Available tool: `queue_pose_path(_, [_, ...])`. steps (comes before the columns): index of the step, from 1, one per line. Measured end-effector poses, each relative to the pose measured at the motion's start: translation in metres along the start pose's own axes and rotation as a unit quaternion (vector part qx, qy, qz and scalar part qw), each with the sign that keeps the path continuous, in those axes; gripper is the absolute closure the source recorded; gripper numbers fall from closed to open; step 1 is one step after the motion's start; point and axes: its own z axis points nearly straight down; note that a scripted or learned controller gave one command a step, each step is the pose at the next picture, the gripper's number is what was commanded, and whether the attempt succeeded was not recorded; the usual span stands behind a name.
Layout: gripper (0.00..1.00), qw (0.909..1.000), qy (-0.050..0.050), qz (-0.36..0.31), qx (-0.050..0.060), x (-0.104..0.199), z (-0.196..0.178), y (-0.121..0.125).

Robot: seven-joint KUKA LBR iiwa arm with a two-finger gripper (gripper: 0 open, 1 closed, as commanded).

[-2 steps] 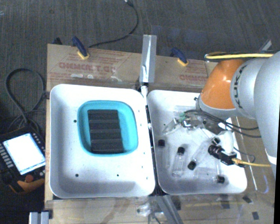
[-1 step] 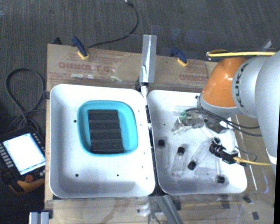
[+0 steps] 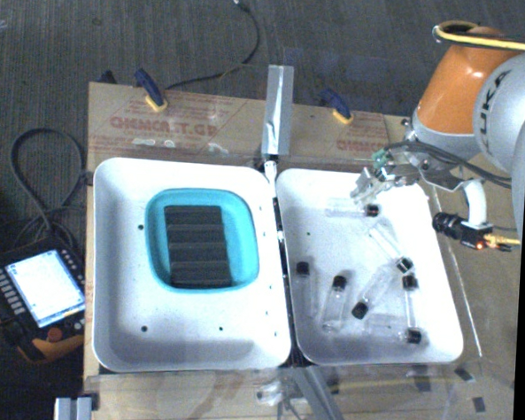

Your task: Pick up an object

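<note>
A plywood bench (image 3: 205, 126) carries two white bins. The left bin (image 3: 114, 320) holds one blue tray (image 3: 158, 243). The right bin (image 3: 325, 208) holds about six clear black-capped vials (image 3: 339, 294) scattered low, its upper left bare. The gripper (image 3: 377, 179) hovers at its top edge; grip state unclear.

My bins (image 3: 113, 329) look like smooth white plastic — faintly glossy. The vials (image 3: 377, 287) are clear, glassy, with black caps. Beneath sits matt brown board (image 3: 188, 125); my orange band (image 3: 461, 88) shines.
</note>
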Motion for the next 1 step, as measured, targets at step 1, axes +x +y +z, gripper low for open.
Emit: queue_pose_path(1, [1.0,1.0,0.0,0.0,0.001,0.0005,-0.008,0.0001])
